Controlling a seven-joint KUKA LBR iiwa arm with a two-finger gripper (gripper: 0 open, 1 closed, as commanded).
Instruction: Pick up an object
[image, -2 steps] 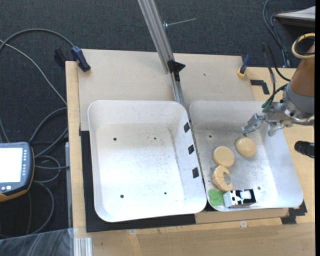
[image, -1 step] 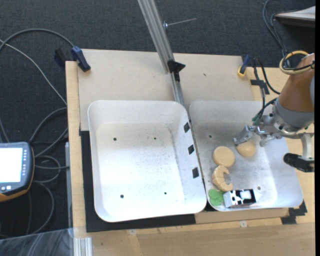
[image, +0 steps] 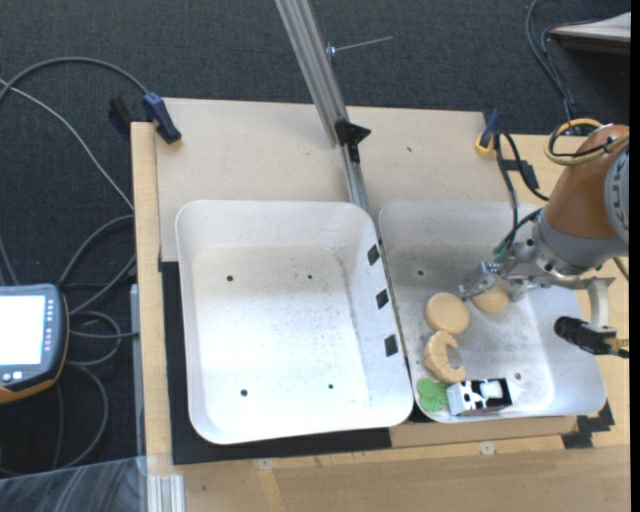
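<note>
Objects (image: 447, 312) in right bin (image: 560, 395)

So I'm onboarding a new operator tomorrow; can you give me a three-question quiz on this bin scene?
1. True or false: all the loose objects lie in the right bin.
2. Which item lies nearest the pincer? A) green disc B) tan roll C) black-and-white box
3. Fill in: the curved pastry piece lies between the round bun and the ____ corner of its bin.

Key:
1. True; the left bin shows bare floor with dark speckles.
2. B; the roll sits right at the pincer's tip, though a grip cannot be confirmed.
3. Near left, where the green disc and box sit.
</note>
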